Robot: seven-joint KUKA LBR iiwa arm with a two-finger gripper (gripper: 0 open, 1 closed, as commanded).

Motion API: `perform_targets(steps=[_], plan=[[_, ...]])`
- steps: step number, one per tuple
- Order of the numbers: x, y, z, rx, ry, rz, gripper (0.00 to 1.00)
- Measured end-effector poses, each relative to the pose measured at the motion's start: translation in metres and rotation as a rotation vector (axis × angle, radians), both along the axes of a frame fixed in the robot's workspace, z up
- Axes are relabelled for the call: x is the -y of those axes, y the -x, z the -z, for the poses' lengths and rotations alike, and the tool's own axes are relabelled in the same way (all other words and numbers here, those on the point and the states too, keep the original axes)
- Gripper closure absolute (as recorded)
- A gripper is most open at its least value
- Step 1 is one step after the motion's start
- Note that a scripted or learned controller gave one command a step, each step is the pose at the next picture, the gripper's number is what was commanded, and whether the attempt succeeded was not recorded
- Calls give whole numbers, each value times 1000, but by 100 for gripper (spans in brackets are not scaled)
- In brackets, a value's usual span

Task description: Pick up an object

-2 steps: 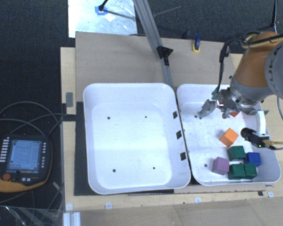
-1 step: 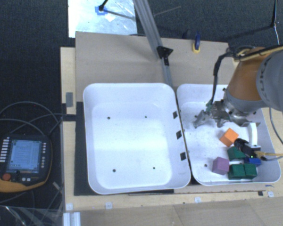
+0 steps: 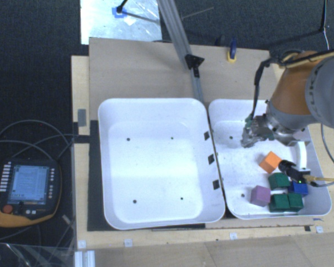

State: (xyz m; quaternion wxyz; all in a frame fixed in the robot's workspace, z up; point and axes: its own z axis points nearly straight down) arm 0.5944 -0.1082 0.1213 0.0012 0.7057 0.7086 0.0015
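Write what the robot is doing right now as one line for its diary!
arm: over right white bin | gripper: above bin floor, holding nothing seen | small orange block, purple block, green blocks: lying in bin

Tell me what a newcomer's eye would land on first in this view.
The cluster of coloured blocks in the near right corner of the right bin draws the eye: an orange block, a purple block, green blocks and a blue block. Above them hangs the grey arm with its orange band, its claw low over the bin's far part.
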Motion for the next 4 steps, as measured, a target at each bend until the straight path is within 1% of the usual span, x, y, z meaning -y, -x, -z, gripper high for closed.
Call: perform_targets(steps=[1,2,3,4], plan=[[-4,-3,-64,5,2,-1,100],[5,1,-116,5,2,1,100],[5,-1,-153,3,1,0,100],[-46,2,-136,-2,-1,-5,100]])
